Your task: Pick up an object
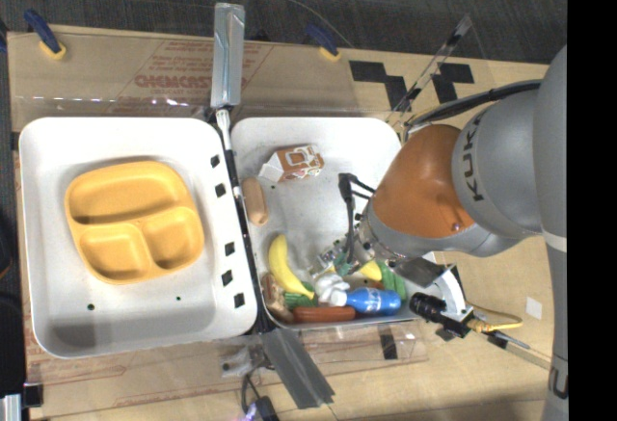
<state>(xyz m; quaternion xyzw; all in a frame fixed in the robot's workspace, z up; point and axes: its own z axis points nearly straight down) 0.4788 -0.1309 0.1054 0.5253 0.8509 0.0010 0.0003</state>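
Observation:
The right bin (318, 135) holds a pile of toy food at its near edge: a yellow banana (283, 265), a blue bottle (374, 302), a red sausage (323, 315), a white piece (333, 290) and green and yellow bits. A brown carton (299, 161) lies at the bin's far side, and a tan bread roll (255, 200) rests by the left wall. My gripper (349, 253) reaches down into the pile, just right of the banana, under the orange wrist band (424, 188). The arm hides the fingers.
The left bin (48, 149) holds a yellow divided tray (133, 217). A metal divider bar (228, 53) runs between the bins. The grey arm covers the right bin's right side. Cardboard surrounds the bins.

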